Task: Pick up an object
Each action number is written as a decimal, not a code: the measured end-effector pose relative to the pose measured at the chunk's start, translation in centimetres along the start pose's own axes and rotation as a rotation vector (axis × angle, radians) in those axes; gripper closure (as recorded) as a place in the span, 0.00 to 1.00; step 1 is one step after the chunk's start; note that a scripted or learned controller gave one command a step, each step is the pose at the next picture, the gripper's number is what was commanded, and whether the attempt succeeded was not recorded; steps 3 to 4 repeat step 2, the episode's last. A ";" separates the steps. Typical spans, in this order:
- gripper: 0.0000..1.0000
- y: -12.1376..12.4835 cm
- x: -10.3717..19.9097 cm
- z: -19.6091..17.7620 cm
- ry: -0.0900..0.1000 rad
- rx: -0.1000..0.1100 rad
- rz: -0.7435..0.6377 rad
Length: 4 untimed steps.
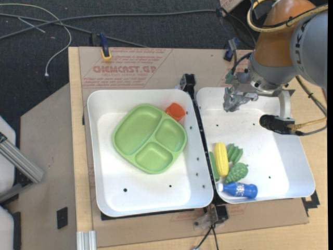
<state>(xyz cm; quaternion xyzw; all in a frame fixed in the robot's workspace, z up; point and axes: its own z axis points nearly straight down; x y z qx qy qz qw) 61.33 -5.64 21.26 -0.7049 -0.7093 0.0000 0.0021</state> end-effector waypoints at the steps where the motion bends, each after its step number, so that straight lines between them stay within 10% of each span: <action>1: 1.00 1.1 5.3 0.7 -0.001 -0.003 0.000; 4: 1.00 1.8 9.7 -0.4 -0.001 -0.006 0.001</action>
